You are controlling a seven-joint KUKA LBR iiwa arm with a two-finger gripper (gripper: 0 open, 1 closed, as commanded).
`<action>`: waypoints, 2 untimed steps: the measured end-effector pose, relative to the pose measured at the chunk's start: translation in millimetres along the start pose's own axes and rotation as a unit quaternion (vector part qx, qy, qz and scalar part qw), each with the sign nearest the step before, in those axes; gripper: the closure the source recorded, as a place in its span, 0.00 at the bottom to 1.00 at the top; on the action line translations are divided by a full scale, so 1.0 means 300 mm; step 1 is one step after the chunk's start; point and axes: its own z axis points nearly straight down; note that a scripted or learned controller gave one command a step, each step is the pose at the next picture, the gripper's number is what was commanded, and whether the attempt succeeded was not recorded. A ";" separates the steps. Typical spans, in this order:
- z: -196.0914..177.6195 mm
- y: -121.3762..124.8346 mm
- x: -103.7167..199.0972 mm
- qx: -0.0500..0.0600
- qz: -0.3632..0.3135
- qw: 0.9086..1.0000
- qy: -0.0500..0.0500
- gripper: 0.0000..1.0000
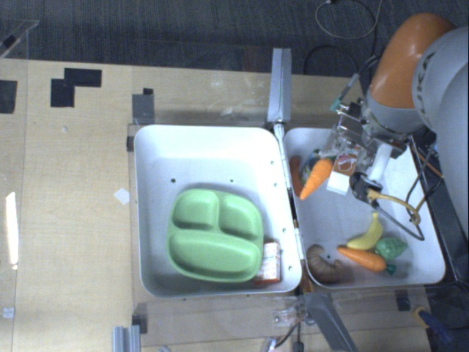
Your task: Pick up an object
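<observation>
My gripper (pixel 344 161) hangs low over the back of the right bin (pixel 425 270), below the grey wrist and its orange band. An orange toy carrot (pixel 316 177) lies tilted just left of the gripper, touching or very close to it. A small white and red block (pixel 339 179) sits right under the gripper. Whether either one is held is hidden by the wrist. Further forward in the same bin lie a yellow banana (pixel 368 234), a second carrot (pixel 362 259) with a green top, and a brown curved piece (pixel 325 265).
The left bin (pixel 154 196) holds a green divided plate (pixel 216 235) and a small red and white box (pixel 272 262) at its front right corner. A metal divider post (pixel 279 86) stands between the bins at the back. Loose cables (pixel 399 205) trail from the wrist.
</observation>
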 end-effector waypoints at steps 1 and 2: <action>-0.414 0.025 -0.015 0.000 0.096 0.995 0.000 1.00; -0.698 0.264 -0.073 0.000 0.191 0.982 -0.001 1.00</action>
